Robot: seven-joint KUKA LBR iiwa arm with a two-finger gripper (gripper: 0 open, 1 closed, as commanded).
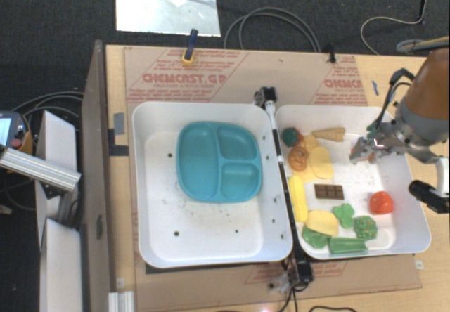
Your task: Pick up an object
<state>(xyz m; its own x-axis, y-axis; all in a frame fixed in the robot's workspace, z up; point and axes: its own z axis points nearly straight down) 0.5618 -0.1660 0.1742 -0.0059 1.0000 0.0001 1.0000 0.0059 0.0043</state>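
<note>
White right bin (415, 233) holds your candidates, bunched toward its left wall: red tomato (381, 202), brown chocolate bar (328, 192), yellow corn (298, 198). Gripper (365, 150) hovers over bare floor at the upper right, nothing between its fingers; spread not discernible. Teal tray (218, 162) occupies the left bin (151, 233).

"CHEMCAST GP" on bench sheet (211, 68)

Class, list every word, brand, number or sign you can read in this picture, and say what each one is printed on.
"CHEMCAST GP", red print, on the brown sheet under the bins, left of centre.
"CHEMC...", the same red print again at the sheet's right, cut short by the arm; the rest cannot be read.
The smaller red lines around both prints are too blurred to read.
</note>
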